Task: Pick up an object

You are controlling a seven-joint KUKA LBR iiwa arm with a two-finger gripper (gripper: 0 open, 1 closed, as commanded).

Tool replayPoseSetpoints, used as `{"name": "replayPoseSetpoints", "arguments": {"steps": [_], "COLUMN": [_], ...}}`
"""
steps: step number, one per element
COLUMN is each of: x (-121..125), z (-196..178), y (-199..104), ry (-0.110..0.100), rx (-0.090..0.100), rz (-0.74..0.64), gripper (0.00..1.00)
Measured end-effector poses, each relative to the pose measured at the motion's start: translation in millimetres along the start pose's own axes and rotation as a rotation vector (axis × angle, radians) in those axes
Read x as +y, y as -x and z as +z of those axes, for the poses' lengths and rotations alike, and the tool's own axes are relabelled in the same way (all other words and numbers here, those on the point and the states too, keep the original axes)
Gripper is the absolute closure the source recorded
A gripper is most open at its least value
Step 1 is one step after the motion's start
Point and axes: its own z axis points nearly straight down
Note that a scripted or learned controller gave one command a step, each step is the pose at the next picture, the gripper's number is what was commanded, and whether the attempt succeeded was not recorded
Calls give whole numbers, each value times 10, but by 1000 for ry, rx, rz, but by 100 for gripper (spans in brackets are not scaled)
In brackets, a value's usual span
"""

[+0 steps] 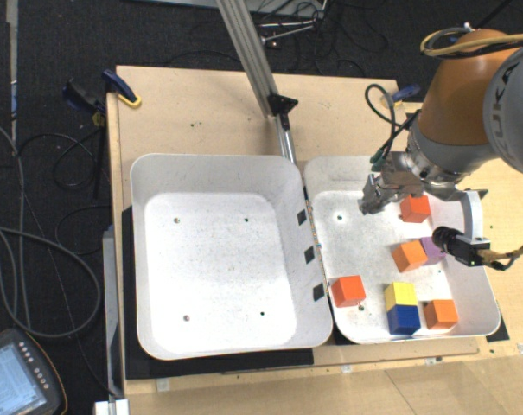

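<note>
Camera view looks down on the surface (200, 102) with two white bins, and my grey and orange arm (468, 85) reaches over the right bin (347, 318), where all the blocks lie. My claw (375, 195) hangs low over the far part of this bin, and whether it is released or clenched I cannot tell. I judge the orange block (414, 207) the nearest target: it lies just beside the claw, toward the right edge of the view, while the other blocks sit further toward the near rim.

The grey arm (494, 102) reaches in from the right, its orange band (460, 76) bulking just above the wrist. Below and to the left of that band hangs the hand (373, 199), tilted downward and leftward, dark and compact at the wrist's end.
</note>
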Motion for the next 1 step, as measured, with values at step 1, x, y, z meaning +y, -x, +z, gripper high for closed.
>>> {"name": "replayPoseSetpoints", "arguments": {"steps": [1], "x": [-48], "z": [109], "y": [-532], "ry": [-1], "rx": [0], "rz": [-2], "gripper": [100]}}
